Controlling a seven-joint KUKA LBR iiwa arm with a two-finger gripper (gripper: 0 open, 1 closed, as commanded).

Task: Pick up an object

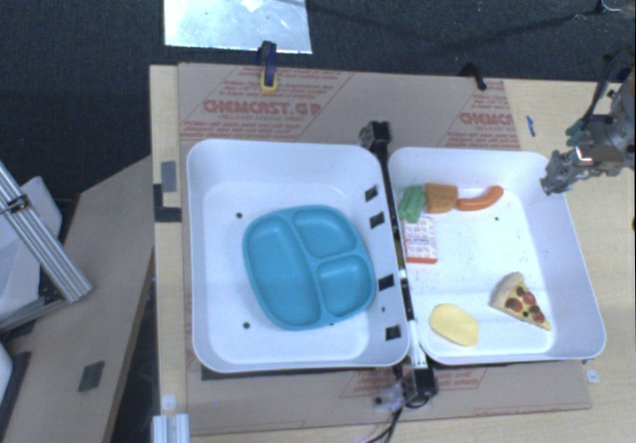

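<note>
Two shallow white bins on a brown bench printed with red "CHEMCAST GP" lettering (the second printing, nearer the arm, is partly covered). The gripper (558,176) hangs at the upper outer corner of the right bin (576,262), over its rim; whether its fingers are open or shut cannot be told at this size, and nothing is seen between them.

Objects in the right bin, placed relative to the fingers: an orange sausage (478,199) lies nearest, just inward of them; an orange block (440,197) touches the sausage's far end, and a green piece (411,203) sits beside the block against the divider. Below these lies a small white packet (420,239) with red print, too small to read. A pizza slice (521,301) lies toward the near edge, almost directly below the fingers, well apart from them. A yellow oval piece (454,324) lies farther inward along the near edge.

The left bin (214,332) holds a blue compartment tray (306,264), well apart from the fingers. Nothing stands between the fingers and the sausage.
</note>
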